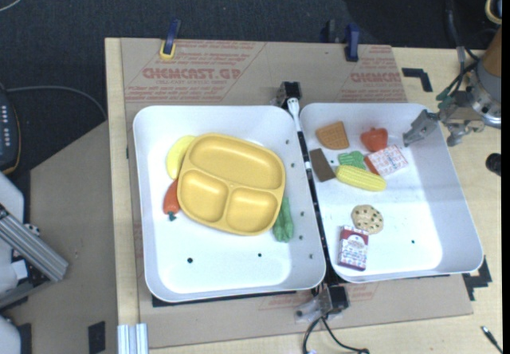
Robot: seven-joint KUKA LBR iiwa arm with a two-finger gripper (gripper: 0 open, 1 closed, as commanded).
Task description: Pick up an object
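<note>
left bin (pixel 159 265): the bigger-looking white tray on the left half of my bench, sitting on a brown sheet of cardboard.
yellow divided plate (pixel 229 182): parked in the middle of the left bin, three compartments, tilted a bit, nothing in them as far as I can see.
yellow thing (pixel 178 155): pokes out from under the plate's upper left edge, mostly hidden, can't say what it is.
red-orange pepper thing (pixel 171 199): tucked against the plate's left edge, partly under it.
green veggie (pixel 284 221): lying right at the plate's lower right edge, near the divider between the bins.
right bin (pixel 446 241): this is where the pickable stuff is, all bunched in its left half.
brown block (pixel 321 164): close to the divider, just left of the corn.
toast slice (pixel 332 135): near the bin's top left.
corn cob (pixel 360 178): lying flat, touching a green piece (pixel 351 159) just above it.
red tomato-ish thing (pixel 374 139): right of the toast.
red-and-white packet (pixel 387 160): just below the tomato, beside the corn.
cookie (pixel 366 219): lower down, on its own.
small red box (pixel 354 248): near the front wall, just below the cookie.
my gripper (pixel 421 130): hanging over the right bin's upper right area, right of the tomato and packet, not touching either. Honestly can't tell if the fingers are spread or pinched from this angle, and I see nothing between them.
</note>
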